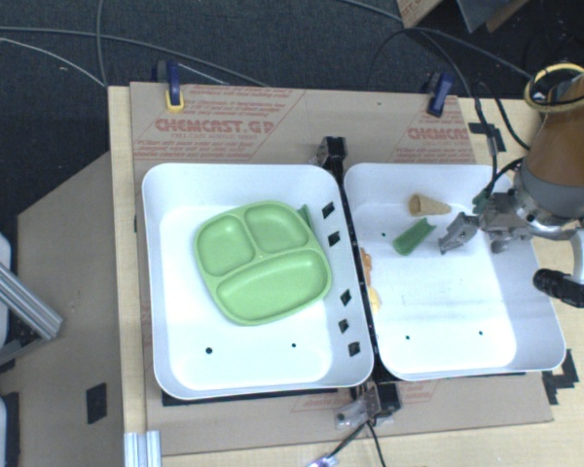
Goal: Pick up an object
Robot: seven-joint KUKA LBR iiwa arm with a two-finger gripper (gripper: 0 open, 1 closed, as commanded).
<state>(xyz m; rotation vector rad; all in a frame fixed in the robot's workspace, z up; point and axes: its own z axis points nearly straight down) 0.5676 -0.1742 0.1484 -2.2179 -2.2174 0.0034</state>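
Gripper [456, 233]: over the right bin [487, 343], fingers' state cannot be told
Green block [413, 235]: right bin, just left of gripper
Tan piece [427, 204]: near block
Plate [263, 261]: left bin [175, 339]

The scene was brightly and evenly lit from overhead. Both white bins [273, 377] were nearly washed out, their inner walls hard to make out. A green divided plate [263, 261] cast only a soft, faint shadow. The far floor looked dark. Focus was fairly sharp, though small items appeared grainy.
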